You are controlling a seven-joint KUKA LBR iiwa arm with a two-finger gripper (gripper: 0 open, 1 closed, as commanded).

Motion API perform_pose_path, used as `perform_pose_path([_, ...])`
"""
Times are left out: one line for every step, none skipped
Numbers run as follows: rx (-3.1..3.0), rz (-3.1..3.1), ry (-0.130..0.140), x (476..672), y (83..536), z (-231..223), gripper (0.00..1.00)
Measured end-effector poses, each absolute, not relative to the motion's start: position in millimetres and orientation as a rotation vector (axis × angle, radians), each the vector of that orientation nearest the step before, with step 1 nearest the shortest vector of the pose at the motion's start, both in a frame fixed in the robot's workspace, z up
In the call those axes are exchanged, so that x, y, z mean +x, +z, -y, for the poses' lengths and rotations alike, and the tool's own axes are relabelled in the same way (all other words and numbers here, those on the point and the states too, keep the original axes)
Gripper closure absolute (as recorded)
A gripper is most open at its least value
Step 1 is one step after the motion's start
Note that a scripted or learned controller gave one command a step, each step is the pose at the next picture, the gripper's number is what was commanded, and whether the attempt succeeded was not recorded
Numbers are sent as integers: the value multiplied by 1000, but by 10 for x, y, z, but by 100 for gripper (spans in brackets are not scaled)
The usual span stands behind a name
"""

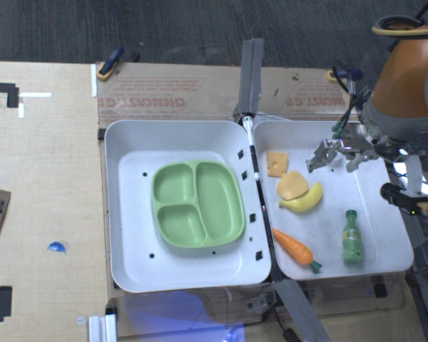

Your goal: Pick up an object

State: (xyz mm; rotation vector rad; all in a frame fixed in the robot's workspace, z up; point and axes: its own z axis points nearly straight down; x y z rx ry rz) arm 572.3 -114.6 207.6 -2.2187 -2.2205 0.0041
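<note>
With jaws (340, 155) spread and holding nothing above the right bin (385, 262), near the banana (304, 199) and cheese (276, 164): could clip the bun (292, 185) leaning on that banana, nudging both aside.

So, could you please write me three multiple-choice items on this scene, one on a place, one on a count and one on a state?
1. Where does the green divided plate lie?
A. left bin
B. right bin
C. bare bench

2. How many things lie in the right bin?
A. two
B. five
C. eight

3. How does the green bottle rest?
A. hanging from the tool
B. lying in the bin
C. leaning on the carrot

Key: 1 A, it fills the left bin. 2 B: cheese, bread, banana, carrot, bottle. 3 B, nothing touches it.
</note>
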Motion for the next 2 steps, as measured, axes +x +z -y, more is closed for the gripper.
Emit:
perform_pose_path([-2219,2221,4,5723,2076,1146,0])
perform_pose_path([-2141,2299,1,5495,916,994,0])
